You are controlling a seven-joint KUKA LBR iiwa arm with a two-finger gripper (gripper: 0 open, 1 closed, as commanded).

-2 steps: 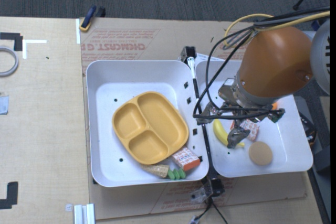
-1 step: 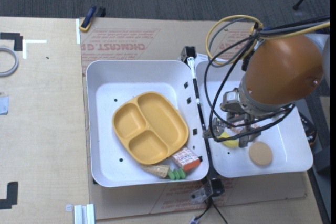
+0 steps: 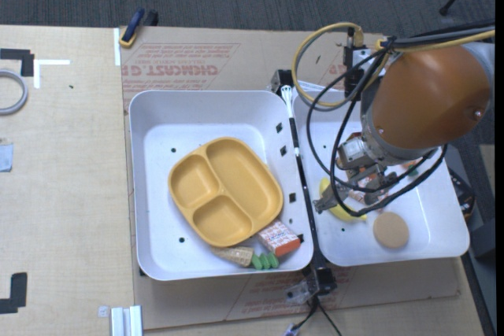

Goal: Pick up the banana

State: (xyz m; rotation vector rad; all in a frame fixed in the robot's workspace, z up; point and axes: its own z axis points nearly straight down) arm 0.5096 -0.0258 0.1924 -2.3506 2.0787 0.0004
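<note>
The banana (image 3: 329, 193) lies in the right bin (image 3: 429, 244) near its left wall. Just a short yellow stretch of it shows, with another bit under the cables. My gripper (image 3: 358, 186) hangs low directly over it, beneath the arm's orange band (image 3: 429, 94). The wrist and black cables cover most of the banana and the gripper's tip, so contact with the fruit cannot be made out.
A tan round disc (image 3: 390, 231) lies in the right bin, just right of the gripper. The left bin (image 3: 150, 169) holds a yellow divided plate (image 3: 227, 191), a small red box (image 3: 279, 238), a green piece (image 3: 266, 260) and a beige piece (image 3: 235, 254).
</note>
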